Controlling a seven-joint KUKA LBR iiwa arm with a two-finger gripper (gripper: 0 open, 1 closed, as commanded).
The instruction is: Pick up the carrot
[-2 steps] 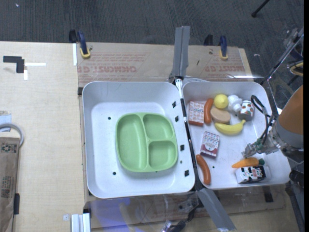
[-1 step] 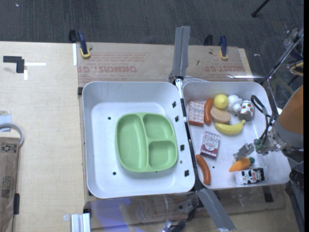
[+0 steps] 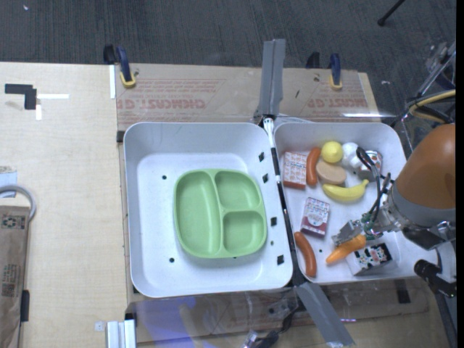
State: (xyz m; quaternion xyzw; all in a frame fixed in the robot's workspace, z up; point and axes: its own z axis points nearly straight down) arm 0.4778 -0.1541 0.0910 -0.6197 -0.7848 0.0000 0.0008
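The jaws are down in the right bin, right at the carrot, which lies just beneath them; I can't tell whether they've clenched. Grasping stage, I'd judge: next comes a firm close, then lift.

You look down from one fixed camera above the bench, at a slant; both white bins sit mid-frame, moderately far.
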